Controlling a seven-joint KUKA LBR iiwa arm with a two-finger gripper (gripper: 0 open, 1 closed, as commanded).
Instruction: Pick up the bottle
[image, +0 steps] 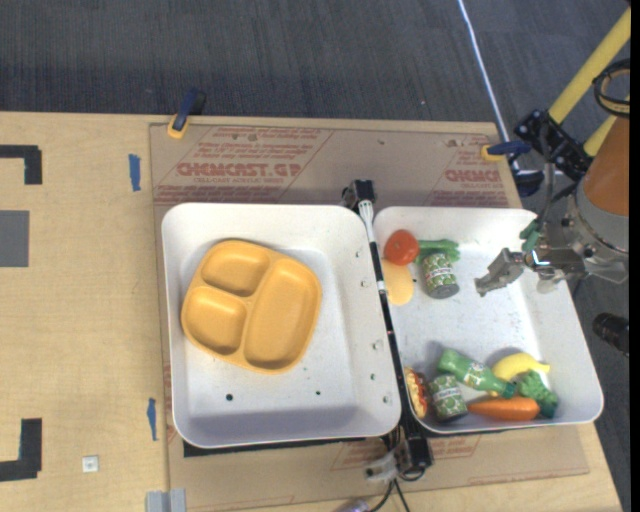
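While your gripper (512, 268) hangs over the right bin (580, 350), fingers spread and holding nothing, the green bottle (472, 373) lies near its front edge, so you still need to approach and descend.
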